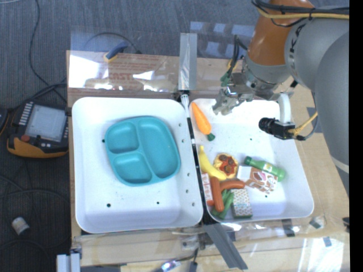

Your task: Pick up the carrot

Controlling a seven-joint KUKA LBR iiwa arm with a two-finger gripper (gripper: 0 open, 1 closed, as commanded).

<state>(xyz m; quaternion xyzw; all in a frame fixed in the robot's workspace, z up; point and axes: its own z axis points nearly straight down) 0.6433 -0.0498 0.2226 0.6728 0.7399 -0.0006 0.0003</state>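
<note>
The carrot (201, 118) is orange with a green stem end and lies in the far left corner of the right bin (295, 203), against the divider wall. My gripper (226, 105) hangs over the far part of that bin, just right of the carrot and apart from it. Nothing is visible between its fingers.
The left bin (91, 208) holds a teal divided plate (142, 149). In the right bin's near half lie a banana (207, 164), a pizza slice (226, 163), a green bottle (265, 168), a sausage, a small carton and other toy foods. A black fitting (276, 127) juts from the arm.
</note>
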